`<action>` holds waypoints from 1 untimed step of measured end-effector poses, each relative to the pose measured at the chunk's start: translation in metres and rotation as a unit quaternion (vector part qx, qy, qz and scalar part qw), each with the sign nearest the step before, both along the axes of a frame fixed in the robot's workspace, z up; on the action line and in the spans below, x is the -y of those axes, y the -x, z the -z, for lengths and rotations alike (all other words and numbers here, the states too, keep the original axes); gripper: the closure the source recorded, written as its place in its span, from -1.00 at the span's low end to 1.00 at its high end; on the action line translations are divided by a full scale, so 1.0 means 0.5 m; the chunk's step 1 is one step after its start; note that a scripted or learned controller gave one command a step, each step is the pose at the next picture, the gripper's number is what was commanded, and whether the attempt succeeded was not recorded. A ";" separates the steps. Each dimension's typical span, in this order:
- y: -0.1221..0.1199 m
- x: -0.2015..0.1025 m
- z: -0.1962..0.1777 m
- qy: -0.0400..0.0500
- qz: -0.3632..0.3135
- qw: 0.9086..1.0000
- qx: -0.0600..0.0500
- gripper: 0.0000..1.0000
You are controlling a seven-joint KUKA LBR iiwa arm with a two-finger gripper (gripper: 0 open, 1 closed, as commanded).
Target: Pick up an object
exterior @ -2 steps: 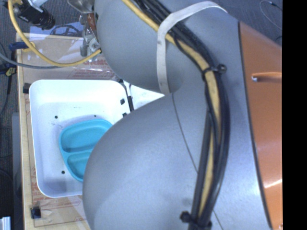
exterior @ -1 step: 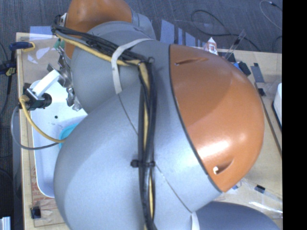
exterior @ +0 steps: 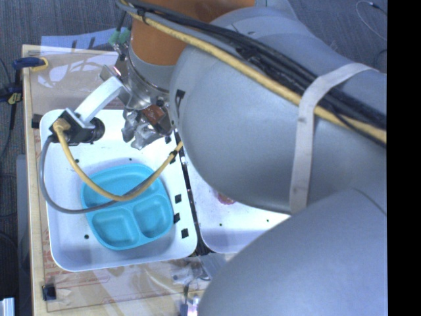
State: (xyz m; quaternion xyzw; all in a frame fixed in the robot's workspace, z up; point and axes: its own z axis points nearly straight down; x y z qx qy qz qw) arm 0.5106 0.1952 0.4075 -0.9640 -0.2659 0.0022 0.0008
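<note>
A: What sits in the left bin [exterior: 59, 242]?

B: A blue sectioned tray [exterior: 128, 206], lying flat in the middle of that bin, with a yellow hose [exterior: 99, 188] looping across its upper part.

A: And the jaws [exterior: 141, 133]?

B: Hanging over the far side of the left bin, above and apart from the tray. Whether they are spread or pressed together, I cannot tell; nothing shows between them.

A: Further right?

B: The grey arm [exterior: 263, 130] covers most of the right bin [exterior: 230, 242].
</note>
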 end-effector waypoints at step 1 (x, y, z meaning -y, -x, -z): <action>-0.009 -0.047 0.503 0.000 -0.085 0.996 -0.003 1.00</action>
